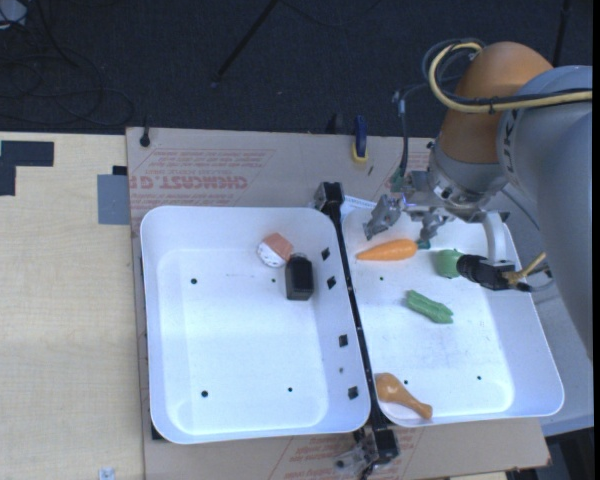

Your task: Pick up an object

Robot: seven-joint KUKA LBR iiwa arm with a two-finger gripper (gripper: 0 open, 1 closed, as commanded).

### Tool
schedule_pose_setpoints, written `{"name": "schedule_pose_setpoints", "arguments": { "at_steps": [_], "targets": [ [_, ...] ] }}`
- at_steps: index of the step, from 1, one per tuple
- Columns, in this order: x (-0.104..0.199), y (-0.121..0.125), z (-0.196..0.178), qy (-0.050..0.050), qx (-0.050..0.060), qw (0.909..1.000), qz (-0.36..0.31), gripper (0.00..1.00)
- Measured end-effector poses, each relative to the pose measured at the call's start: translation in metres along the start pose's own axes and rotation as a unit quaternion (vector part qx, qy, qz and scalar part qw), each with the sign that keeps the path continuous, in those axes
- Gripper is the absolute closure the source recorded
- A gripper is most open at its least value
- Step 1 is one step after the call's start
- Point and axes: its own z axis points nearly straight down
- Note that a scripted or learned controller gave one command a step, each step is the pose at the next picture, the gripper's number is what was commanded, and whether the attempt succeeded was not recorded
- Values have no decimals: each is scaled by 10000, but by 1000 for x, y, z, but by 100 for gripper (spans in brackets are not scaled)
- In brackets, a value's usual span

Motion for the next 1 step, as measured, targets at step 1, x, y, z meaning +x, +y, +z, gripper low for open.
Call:
{"name": "schedule_pose_setpoints", "arguments": {
  "at_steps": [1],
  "targets": [
    [-64,-6,25,-13,41,10000,56,0]
  ]
}}
